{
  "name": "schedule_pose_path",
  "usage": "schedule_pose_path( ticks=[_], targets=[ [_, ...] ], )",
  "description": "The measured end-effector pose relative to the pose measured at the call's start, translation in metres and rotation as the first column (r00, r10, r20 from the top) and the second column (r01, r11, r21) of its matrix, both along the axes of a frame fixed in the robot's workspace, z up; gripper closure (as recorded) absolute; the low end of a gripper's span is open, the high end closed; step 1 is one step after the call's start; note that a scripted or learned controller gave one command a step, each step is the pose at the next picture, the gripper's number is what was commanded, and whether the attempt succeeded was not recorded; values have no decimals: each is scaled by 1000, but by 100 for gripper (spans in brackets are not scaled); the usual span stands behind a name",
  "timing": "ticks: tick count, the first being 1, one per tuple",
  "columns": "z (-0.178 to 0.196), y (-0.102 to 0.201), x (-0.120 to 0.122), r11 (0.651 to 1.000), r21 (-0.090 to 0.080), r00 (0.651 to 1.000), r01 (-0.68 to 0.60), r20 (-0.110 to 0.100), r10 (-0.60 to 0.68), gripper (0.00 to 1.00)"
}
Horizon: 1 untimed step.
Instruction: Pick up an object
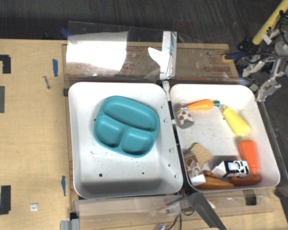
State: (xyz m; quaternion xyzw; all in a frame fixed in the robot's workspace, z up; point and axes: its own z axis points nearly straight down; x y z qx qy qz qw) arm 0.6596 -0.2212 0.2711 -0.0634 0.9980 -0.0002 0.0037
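While the two white bins sit side by side on the tabletop [24, 143], all the loose objects are in the right bin [266, 128].

- Left bin [81, 166]: one teal divided plate [126, 126], three compartments, lying flat, slightly above the bin's centre.
- Right bin, upper left: orange carrot toy [201, 105] with a green tip, lying roughly level. Just below its left end is a small patterned cup [184, 117], close to the wall between the bins.
- Right bin, upper right: yellow oblong piece [236, 121], slanted down to the right. Below it is an orange oblong piece [249, 156], near upright in frame and close to the right wall.
- Right bin, lower left: tan bread slice [200, 153], with a small printed box [193, 167] against it.
- Right bin, bottom: white toy car [236, 167] with dark and blue markings, resting by a brown sausage-like piece [224, 182] that lies along the bottom wall. These pieces are packed together, touching or nearly so.

A clear plastic sheet [115, 56] lies past the bins' upper edge. Blue and black tape marks show on the tabletop at left.

The grey metal hardware at the upper right, just off the right bin's corner, looks like the pincer [268, 83]. It's too cluttered there, so I can't tell its state. It's well apart from every object, and nothing is lifted.
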Motion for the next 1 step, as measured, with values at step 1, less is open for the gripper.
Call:
schedule_pose_path(
  ticks=[1],
  targets=[
    [-144, -1, -58, 997, 3, 997, 76, -10, -76, 0]
  ],
)
